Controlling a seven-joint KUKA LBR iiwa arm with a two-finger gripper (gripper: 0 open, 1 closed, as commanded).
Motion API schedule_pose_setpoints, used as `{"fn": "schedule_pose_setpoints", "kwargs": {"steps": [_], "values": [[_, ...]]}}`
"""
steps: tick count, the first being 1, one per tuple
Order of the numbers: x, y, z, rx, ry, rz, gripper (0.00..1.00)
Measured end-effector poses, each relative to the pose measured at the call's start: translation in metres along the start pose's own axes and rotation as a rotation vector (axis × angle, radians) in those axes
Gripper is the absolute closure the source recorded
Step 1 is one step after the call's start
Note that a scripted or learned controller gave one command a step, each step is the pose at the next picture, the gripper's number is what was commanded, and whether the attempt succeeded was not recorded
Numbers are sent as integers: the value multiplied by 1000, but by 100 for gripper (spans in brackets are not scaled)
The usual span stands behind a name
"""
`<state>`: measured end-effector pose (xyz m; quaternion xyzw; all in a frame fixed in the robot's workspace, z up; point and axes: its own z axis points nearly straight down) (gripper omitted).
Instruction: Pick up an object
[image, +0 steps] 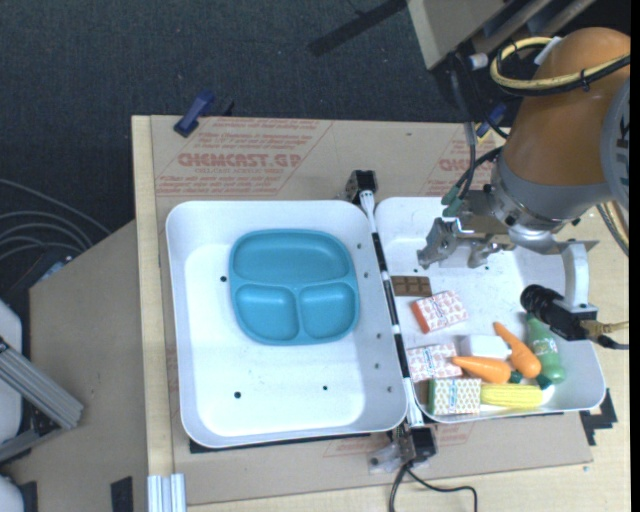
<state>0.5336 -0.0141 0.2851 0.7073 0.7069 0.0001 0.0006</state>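
Note:
My gripper (455, 254) hangs over the far part of the right bin (405, 222), fingers apart and nothing between them. Just below it and to the left lies a small brown bar (410, 286). An orange and white box (440, 311) sits in front of that bar. Further forward are a pink and white box (432, 360), two carrots (482, 368) (518, 350), a green bottle (546, 355), a corn cob (512, 397) and a yellow-green box (455, 396), crowded together at the bin's near edge.
The left bin (200, 330) holds a blue divided plate (293, 283). The bins meet at a ridge (385, 290) close to the brown bar. Bare white floor lies around the gripper in the right bin's far half.

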Motion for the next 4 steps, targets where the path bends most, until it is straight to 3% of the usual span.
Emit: {"fn": "schedule_pose_setpoints", "kwargs": {"steps": [1,2,3,4], "values": [[-13,-11,28,4,1,1,100],[3,-9,43,5,2,-1,100],[6,-39,43,5,1,0,100],[16,-2,55,0,0,-1,100]]}}
